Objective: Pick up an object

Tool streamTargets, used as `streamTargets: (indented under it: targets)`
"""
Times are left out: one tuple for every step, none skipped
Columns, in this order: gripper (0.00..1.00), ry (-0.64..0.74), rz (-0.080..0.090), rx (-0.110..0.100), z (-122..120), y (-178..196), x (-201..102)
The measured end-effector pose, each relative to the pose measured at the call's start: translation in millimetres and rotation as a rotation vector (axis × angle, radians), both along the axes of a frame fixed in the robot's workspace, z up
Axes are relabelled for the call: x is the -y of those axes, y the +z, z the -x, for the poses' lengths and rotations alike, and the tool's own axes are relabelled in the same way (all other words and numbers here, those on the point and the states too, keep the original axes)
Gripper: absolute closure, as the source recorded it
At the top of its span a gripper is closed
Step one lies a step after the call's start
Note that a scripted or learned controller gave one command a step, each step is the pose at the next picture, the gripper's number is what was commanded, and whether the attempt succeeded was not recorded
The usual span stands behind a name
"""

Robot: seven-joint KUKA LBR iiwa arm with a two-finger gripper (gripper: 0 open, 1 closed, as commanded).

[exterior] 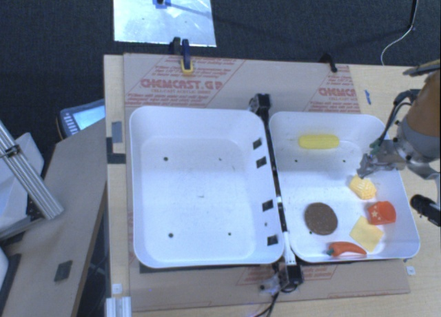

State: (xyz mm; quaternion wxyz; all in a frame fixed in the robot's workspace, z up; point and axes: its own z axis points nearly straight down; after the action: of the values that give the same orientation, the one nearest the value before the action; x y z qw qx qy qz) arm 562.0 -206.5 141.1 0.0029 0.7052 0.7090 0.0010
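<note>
The right bin (303, 126) holds several toy foods: a yellow corn cob (318, 142) at the back, a brown round patty (321, 218), a small yellow lumpy piece (363, 187), a red piece (382, 212), a yellow cheese wedge (366, 233) and an orange carrot (345, 249) at the front rim. My gripper (366, 168) reaches in from the right and hangs just above the small yellow lumpy piece, at the bin's right side. Nothing shows between its fingers.
The left bin (141, 191) sits beside the right one, with a black clip strip (265, 164) along the shared rim. A brown printed board (227, 81) lies under both bins. A silver sheet (164, 4) lies beyond the bench.
</note>
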Motion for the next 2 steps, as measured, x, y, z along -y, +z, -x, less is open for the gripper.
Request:
streamTargets:
  targets:
    - [1.0, -0.007, -0.003, -0.007, 53.6, 7.6, 0.5]
    - [1.0, -0.005, -0.005, -0.009, 76.7, -37.7, -22.4]
